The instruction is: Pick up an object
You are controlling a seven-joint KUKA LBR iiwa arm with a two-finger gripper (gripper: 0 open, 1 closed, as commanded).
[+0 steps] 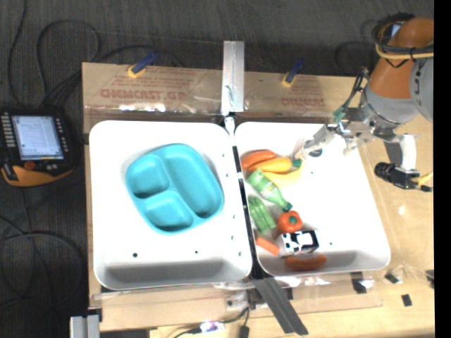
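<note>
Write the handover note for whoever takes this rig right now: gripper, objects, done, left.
Gripper: over the right bin, near its upper left part, close to the yellow banana; nothing seen between its fingers.
Objects: toy food piled along the right bin's left wall, including a green bottle, a red tomato and a black-and-white cow toy. Blue divided tray in the left bin.
Done: nothing picked.
Left: grasp and lift one object.

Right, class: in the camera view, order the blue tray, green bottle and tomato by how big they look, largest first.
1. Blue tray
2. Green bottle
3. Tomato
</note>
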